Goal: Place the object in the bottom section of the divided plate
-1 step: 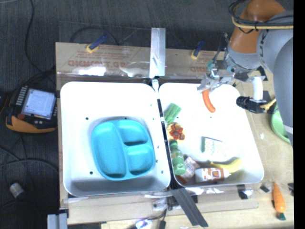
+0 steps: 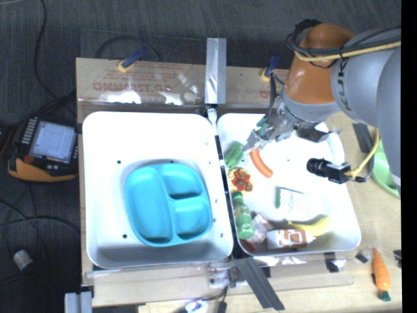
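Arm reaching in from the right, wrist angled down and leftward.
The grey arm (image 2: 368, 77) enters from the right edge; its orange band (image 2: 313, 77) sits above the wrist. The gripper (image 2: 259, 137) points down-left, low in the upper part of the view, and its small fingers look slightly parted.

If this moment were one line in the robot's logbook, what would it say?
gripper: over right bin, above carrot | blue plate: left bin, nothing on it | placing: not yet done
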`<state>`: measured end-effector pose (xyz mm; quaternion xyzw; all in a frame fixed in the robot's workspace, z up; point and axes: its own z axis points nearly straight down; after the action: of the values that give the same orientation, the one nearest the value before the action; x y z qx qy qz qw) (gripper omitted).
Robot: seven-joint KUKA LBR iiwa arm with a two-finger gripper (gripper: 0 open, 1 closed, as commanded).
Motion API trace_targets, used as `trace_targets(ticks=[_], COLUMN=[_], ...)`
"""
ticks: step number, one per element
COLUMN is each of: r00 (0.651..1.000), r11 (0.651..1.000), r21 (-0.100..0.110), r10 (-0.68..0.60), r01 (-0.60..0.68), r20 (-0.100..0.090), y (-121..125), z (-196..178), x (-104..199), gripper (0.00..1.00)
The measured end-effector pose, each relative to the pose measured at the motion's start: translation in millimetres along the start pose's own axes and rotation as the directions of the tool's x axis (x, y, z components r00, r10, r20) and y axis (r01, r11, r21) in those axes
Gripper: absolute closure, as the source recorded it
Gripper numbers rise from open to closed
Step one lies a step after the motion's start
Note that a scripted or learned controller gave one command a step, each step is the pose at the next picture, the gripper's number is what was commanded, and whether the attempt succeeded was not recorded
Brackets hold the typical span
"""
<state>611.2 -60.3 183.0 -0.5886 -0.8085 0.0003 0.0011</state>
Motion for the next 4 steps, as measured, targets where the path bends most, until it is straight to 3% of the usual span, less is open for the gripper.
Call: trace_targets(ticks=[1, 2, 3, 4], r00=[0.997, 0.995, 0.91, 0.91], r11=[0.997, 0.995, 0.91, 0.91], r21=[0.001, 0.002, 0.002, 0.002], r10=[-0.081, -0.103, -0.415, -0.414], r01=[0.081, 0.103, 0.415, 0.414], r20=[0.0, 0.001, 0.0, 0.0], y=[-18, 2, -6, -6], z=[-26, -36, -4, -4], x=[96, 190, 287, 287], gripper=[1.0, 1.0, 1.0, 0.0])
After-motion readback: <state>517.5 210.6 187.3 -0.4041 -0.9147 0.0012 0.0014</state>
